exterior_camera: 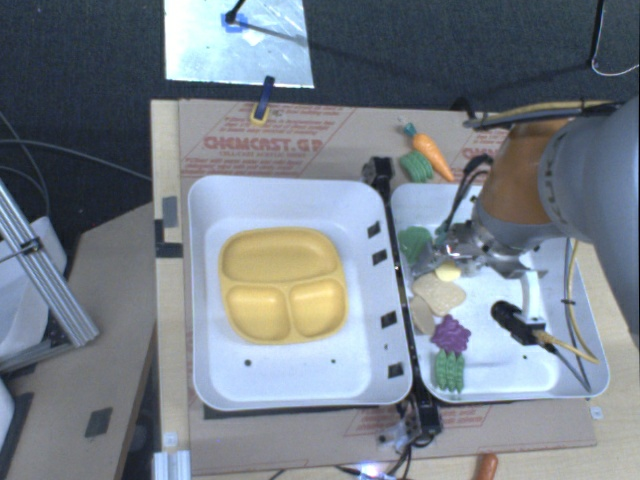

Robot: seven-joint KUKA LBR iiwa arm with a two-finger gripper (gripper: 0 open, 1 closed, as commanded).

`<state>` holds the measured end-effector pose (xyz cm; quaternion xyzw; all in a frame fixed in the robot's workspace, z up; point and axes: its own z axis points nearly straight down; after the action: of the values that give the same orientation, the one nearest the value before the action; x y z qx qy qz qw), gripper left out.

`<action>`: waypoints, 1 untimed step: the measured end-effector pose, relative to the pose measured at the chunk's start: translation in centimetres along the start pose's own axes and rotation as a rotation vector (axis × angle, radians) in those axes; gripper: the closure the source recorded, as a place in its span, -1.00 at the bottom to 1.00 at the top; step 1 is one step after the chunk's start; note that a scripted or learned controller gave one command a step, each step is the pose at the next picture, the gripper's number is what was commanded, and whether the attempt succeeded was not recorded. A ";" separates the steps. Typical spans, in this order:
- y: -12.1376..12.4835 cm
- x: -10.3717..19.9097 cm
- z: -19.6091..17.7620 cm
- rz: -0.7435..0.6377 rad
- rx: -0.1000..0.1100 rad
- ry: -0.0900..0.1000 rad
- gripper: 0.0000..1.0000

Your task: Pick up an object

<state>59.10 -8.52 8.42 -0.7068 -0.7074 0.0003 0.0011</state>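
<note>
Gripper [452, 252] hangs low over the upper-left part of the right bin [560, 378]; whether it is released or clenched cannot be told. Directly below it lies one small yellow piece [447, 271], rounded and smooth, touching the gripper's lower edge. One green leafy piece [413, 240] sits just to the left, against the bin wall. Two flat beige slices [440, 294] lie just below the yellow piece and overlap. Further down come one knobbly purple grape cluster [452, 333] and one ribbed green piece [449, 370].

The left bin [220, 368] holds one glossy yellow plate [283, 283] with three compartments. On the cardboard sheet [300, 140] behind the bins rest one orange carrot [433, 150], one green piece [416, 167] touching it, and one blue-and-yellow marker [263, 101].
</note>
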 end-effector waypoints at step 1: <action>0.5 -6.0 -0.1 0.004 -0.005 -0.004 -1.00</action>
<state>59.59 -14.52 8.52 -0.7082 -0.7060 0.0000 -0.0022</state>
